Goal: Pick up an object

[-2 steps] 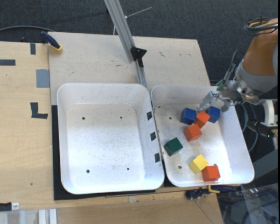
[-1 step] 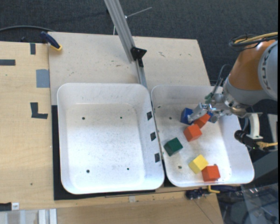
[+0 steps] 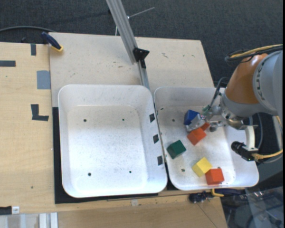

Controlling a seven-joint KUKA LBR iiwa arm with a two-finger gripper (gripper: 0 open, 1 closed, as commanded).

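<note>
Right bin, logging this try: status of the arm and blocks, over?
End effector down in right bin, between blue block and orange block. Grasp unconfirmed. Green block, yellow block, red block lie apart.

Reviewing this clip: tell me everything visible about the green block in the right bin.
The green block is a small dark green cube with matte, solid-coloured faces, lying on the floor of the right bin close to its left wall. It sits turned at an angle to the bin's edges. Nothing touches it: the orange block lies apart up and to its right, the yellow block apart down and to its right. The pincer is farther up, by the blue and orange blocks, not on it.
</note>
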